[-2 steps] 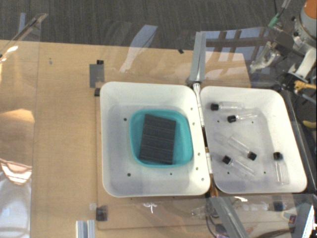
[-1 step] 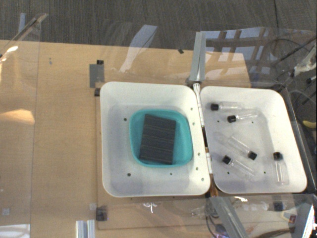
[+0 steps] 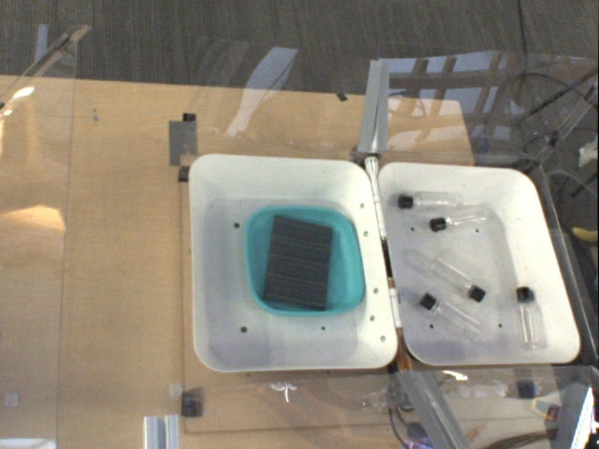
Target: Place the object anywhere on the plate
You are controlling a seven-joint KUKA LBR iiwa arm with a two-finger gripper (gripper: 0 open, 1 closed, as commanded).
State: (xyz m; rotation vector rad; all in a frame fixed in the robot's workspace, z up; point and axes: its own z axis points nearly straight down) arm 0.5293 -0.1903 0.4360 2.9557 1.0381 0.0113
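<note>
Counter [image 3: 103, 251] of pale wood, with two white bins side by side. Left bin [image 3: 215, 325] with a teal plate [image 3: 348, 269] in its middle. Dark grey ridged block [image 3: 299, 264] flat on the plate, a bit tilted, inside the plate's rim. Right bin [image 3: 412, 340] with clear little tubes with black caps, lying apart: two near the top left [image 3: 426, 200], two in the middle [image 3: 459, 283], one by the right wall [image 3: 530, 316]. Grey post [image 3: 374, 110] behind the gap between the bins.
</note>
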